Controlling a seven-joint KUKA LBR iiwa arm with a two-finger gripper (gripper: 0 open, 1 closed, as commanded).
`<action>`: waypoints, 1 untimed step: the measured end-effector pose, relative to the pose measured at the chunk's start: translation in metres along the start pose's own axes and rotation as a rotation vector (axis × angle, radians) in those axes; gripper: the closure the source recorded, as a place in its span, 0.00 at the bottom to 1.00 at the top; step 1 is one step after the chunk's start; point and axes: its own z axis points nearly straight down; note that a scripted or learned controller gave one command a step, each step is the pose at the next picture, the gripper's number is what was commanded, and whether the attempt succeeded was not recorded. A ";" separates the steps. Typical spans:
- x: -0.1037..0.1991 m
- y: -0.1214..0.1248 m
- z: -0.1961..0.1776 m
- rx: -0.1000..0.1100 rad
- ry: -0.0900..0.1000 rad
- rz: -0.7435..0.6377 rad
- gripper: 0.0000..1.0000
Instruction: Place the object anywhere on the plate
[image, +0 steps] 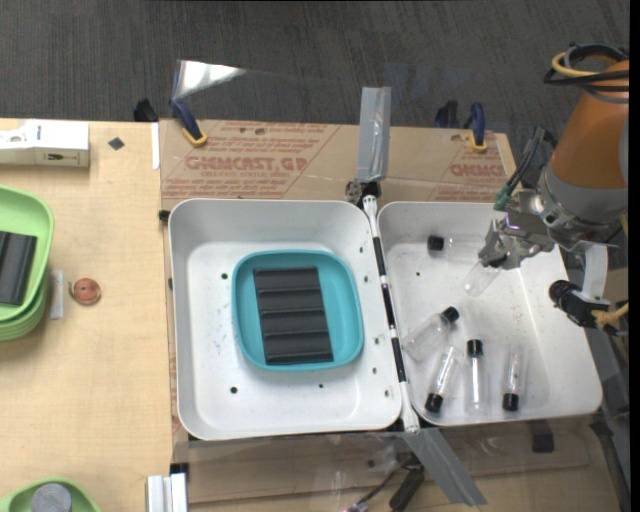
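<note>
Vials (472, 372) lie loose in the right bin (560, 400); gripper (497, 252) hangs above them, finger state unclear, with the teal plate (345, 300) well to its left.

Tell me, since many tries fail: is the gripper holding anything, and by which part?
Cannot be told. The two-finger gripper is over the right white bin, above clear black-capped vials; nothing shows plainly between its tips.

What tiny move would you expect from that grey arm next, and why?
Probably a short drop straight down. The two-finger gripper hangs over the right white bin, above a clear plastic vial lying just beneath it. The teal square plate in the left white bin carries only a black ridged insert.
</note>
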 end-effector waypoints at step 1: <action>0.067 -0.025 0.023 0.000 0.001 -0.209 1.00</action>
